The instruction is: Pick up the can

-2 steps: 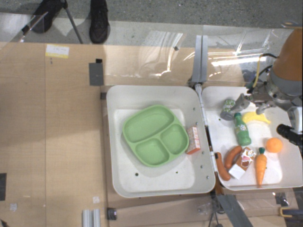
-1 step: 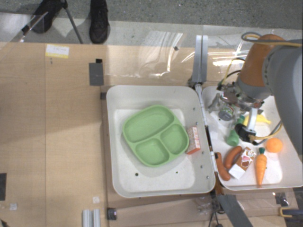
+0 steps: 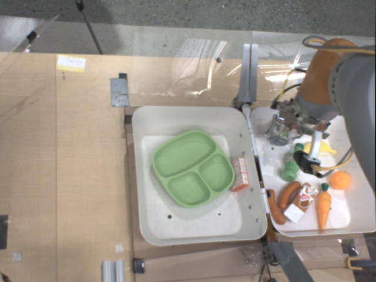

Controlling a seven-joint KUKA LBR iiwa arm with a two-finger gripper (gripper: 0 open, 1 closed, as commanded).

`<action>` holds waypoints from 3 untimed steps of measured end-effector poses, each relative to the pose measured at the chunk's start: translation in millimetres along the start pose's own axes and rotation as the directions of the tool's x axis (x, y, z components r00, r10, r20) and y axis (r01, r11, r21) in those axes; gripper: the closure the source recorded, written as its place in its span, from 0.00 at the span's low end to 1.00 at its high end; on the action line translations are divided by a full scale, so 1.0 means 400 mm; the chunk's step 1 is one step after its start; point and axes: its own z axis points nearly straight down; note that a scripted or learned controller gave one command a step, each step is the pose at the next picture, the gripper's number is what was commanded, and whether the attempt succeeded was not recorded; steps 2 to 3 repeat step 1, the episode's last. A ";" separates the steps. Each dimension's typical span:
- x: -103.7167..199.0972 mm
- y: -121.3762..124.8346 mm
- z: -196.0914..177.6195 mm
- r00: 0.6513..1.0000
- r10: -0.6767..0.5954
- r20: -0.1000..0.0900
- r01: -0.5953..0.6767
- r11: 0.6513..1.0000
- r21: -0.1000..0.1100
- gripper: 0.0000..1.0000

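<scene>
The can [image 3: 277,132] stands in the right bin [image 3: 341,227], up in its far left corner, close to the wall shared with the left bin [image 3: 138,175]. The pincer [image 3: 289,121] hangs at the can's 1 o'clock, overlapping its top from our slant. We cannot tell whether it is spread, pressed together or pinching anything, since the wrist and cables hide it. We judge the can is not yet gripped.

To do this step well, we centre the pincer straight over the can before going down, and we approach wide enough to clear both sides. The corner leaves little room at the can's 9 and 12 o'clock, so we line the grip up so that neither side strikes the bin wall. We close low on the body, not at the rim, because a smooth metal can may slip or tip.

Outward from there, a yellow piece [image 3: 326,149] lies at the can's 4 o'clock, and a green toy [image 3: 289,170] lies near at 5 o'clock. Farther along are two sausages [image 3: 288,194], a small box [image 3: 302,197], a carrot [image 3: 323,209] and an orange [image 3: 339,181]. All of these are apart from the can, so a straight lift should miss them. At 8 o'clock, in the left bin, lie a green plate [image 3: 191,169] and a packet [image 3: 239,174].
</scene>
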 end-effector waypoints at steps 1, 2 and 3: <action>0.098 -0.041 -0.286 0.998 -0.058 -0.001 0.058 0.998 0.000 1.00; 0.098 -0.041 -0.286 0.998 -0.058 -0.001 0.058 0.998 0.000 1.00; 0.098 -0.041 -0.286 0.998 -0.058 -0.001 0.058 0.998 0.000 1.00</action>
